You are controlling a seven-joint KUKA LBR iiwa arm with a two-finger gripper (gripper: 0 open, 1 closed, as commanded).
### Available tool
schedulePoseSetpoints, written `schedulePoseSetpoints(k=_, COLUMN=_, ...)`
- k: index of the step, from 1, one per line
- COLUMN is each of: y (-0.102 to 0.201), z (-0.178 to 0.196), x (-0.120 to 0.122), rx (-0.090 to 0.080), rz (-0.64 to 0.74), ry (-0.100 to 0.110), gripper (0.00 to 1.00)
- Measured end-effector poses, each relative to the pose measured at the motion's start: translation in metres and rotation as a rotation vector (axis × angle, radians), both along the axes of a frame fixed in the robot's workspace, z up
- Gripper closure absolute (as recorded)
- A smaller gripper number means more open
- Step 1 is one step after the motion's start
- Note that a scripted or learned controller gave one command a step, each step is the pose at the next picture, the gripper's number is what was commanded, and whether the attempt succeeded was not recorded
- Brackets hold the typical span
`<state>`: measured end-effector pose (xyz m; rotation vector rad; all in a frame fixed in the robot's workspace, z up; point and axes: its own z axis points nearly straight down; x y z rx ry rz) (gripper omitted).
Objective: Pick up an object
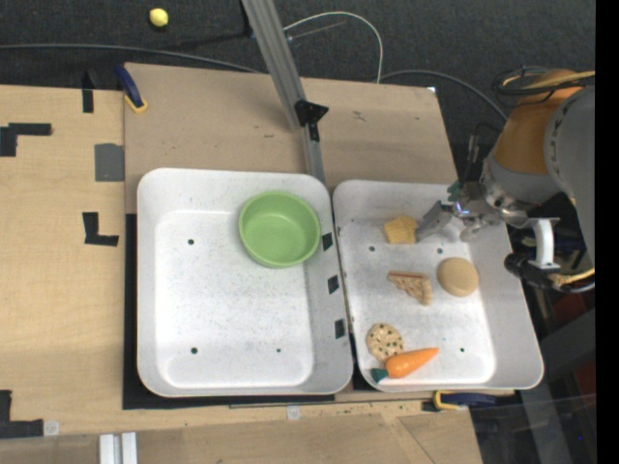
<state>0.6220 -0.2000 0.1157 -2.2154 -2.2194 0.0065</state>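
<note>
The desk carries two shallow white bins side by side. The left bin contains one green bowl, upright, near the bin's upper right corner.

The right bin contains five objects:
- a yellow block near the upper middle;
- a tan, irregular cracker-like piece at the centre;
- a round beige bun-like object just beside that piece, on its right;
- a round speckled cookie near the lower edge;
- an orange carrot lying just below and right of the cookie.

The arm enters from the right. The gripper sits low over the upper part of the right bin, its tip just beside the yellow block on that block's right side. Contact between them cannot be confirmed. The state of the jaws cannot be determined at this resolution.

A small yellow ball lies on the dark floor beyond the desk.
</note>
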Motion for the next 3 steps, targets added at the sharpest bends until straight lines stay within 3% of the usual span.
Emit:
schedulePoseSetpoints(k=1, y=-0.002, z=-0.021, x=0.002, rx=-0.003, rz=-0.001, ry=-0.005, gripper=0.0)
schedulePoseSetpoints(k=2, y=-0.001, z=-0.01, x=0.002, rx=-0.003, rz=0.0, ry=-0.006, gripper=1.0)
schedulePoseSetpoints(k=3, y=0.003, z=0.034, x=0.006, rx=-0.002, rz=0.0, ry=-0.011, gripper=1.0)
